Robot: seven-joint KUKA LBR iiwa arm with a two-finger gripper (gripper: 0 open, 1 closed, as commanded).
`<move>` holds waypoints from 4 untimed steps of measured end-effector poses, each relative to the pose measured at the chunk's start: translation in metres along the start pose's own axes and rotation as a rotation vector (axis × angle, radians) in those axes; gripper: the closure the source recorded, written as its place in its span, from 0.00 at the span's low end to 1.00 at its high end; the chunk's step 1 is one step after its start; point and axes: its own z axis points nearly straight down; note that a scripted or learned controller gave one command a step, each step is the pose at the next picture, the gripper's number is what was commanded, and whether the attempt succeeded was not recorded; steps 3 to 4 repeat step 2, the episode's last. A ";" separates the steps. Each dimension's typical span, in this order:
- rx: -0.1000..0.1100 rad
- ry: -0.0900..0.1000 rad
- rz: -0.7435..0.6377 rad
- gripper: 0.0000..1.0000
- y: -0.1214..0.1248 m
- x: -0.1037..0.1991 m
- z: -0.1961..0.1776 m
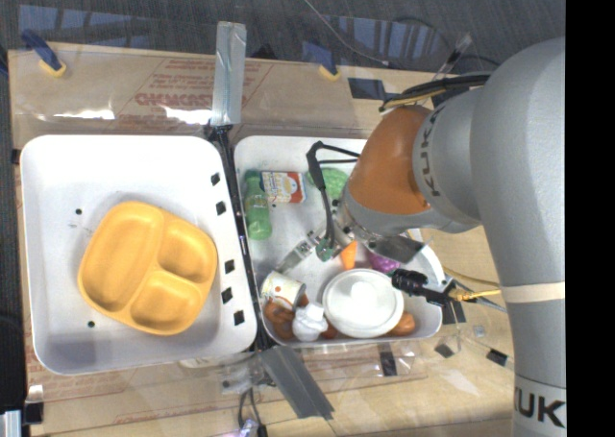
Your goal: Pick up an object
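Observation:
My gripper (322,248) reaches down into the right bin (288,149), its tip among the clutter near the bin's middle. Under the orange wrist band the metal fingers blur into the objects around them. Close to the tip lie a small orange piece (348,254) and a pink piece (382,260). A green bottle (258,212) lies at the bin's left side, with a red and white carton (282,186) beside it. A green object (333,181) sits behind the arm. A white bowl (363,302) rests at the bin's front.
The left bin (58,166) holds a yellow sectioned tray (146,265). Along the right bin's front lie a small cup (280,288), a white lump (308,322) and brown sausage-like pieces (279,315). The arm's grey body covers the bench's right side. Cables trail near the bin's right edge.

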 end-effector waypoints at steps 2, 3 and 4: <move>-0.011 -0.011 0.026 1.00 0.051 -0.049 -0.144; -0.011 -0.011 0.026 1.00 0.051 -0.049 -0.144; -0.011 -0.011 0.026 1.00 0.051 -0.049 -0.144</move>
